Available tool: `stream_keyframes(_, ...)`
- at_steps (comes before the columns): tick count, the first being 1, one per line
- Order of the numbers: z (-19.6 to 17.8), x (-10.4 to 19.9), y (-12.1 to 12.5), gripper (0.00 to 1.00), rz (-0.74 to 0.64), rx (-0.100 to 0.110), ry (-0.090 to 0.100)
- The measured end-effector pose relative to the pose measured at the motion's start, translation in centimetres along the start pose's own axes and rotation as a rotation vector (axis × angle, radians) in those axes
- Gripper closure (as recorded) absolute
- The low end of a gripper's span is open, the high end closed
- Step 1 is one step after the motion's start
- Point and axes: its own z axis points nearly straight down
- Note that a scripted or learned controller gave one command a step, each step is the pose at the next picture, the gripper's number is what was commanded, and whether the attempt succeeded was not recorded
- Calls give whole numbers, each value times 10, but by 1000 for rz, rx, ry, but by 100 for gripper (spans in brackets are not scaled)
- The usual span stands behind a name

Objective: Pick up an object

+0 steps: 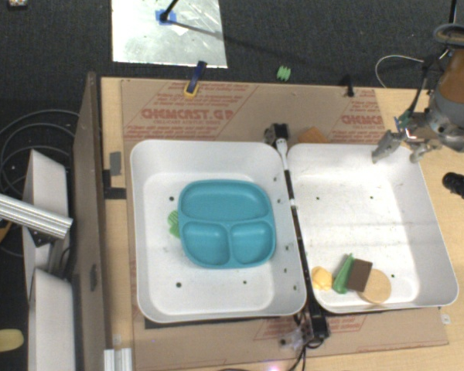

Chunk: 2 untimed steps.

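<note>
At the near edge of the right bin (417, 230) lies a small cluster: a yellow piece (321, 277), a green stick (343, 274), a brown block (359, 274) and a tan disc (376, 286), touching or overlapping one another. In the left bin (151, 207) sits a blue divided tray (226, 222) over a green item (172, 222). Farther back, the gripper (400, 151) hovers above the right bin's far right corner, fingers spread apart with nothing between them, well apart from the cluster.

The arm enters from the right, its grey body topped by an orange band above the wrist; the wrist points down and slightly leftward; the gripper (400, 146) hangs with its two fingers (380, 151) spread apart; nothing sits between them.
</note>
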Motion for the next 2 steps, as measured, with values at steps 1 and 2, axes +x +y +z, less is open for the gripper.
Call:
stream_keyframes(1,103,15,11,0,-8,13,7)
stream_keyframes(2,22,1,14,0,-4,3,4)
